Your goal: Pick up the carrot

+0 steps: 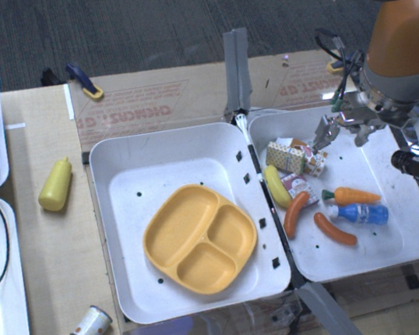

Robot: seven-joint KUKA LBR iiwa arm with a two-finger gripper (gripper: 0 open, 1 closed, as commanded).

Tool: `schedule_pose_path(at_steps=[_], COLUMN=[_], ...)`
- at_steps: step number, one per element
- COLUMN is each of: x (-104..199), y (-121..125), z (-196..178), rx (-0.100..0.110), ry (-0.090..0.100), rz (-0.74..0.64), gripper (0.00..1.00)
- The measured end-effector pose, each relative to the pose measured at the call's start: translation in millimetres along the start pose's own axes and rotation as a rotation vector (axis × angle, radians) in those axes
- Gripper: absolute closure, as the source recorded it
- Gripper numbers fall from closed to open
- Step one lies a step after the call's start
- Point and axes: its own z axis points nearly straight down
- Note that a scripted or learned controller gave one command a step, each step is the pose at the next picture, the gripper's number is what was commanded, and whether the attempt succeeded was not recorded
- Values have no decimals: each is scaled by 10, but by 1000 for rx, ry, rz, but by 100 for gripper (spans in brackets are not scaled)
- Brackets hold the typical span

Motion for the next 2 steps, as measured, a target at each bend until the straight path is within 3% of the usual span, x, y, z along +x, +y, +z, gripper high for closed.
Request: schedule_pose_path(at_steps=[1,2], x=[-417,-599], y=[-531,-950], z=[1350,1351], rx=[-2,-1], ry=[1,1], rz=[119,-27], gripper=[0,0])
